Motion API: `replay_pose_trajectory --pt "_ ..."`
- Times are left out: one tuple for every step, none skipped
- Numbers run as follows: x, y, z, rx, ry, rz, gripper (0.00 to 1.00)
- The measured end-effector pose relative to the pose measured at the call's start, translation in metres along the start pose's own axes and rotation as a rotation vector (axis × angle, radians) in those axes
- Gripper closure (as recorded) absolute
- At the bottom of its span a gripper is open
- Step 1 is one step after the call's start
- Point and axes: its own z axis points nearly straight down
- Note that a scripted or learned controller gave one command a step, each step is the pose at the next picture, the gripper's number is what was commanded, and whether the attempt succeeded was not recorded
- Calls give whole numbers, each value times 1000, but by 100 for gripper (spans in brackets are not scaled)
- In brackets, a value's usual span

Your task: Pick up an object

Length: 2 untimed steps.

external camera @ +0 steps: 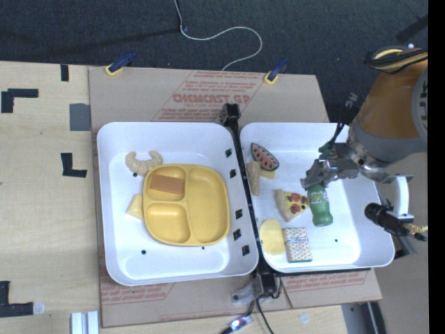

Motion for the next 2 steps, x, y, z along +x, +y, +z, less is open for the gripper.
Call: replay_pose_trajectory --pt "56 -11 14 3 0 1 100" --pt "105 -19 1 0 -1 0 100"
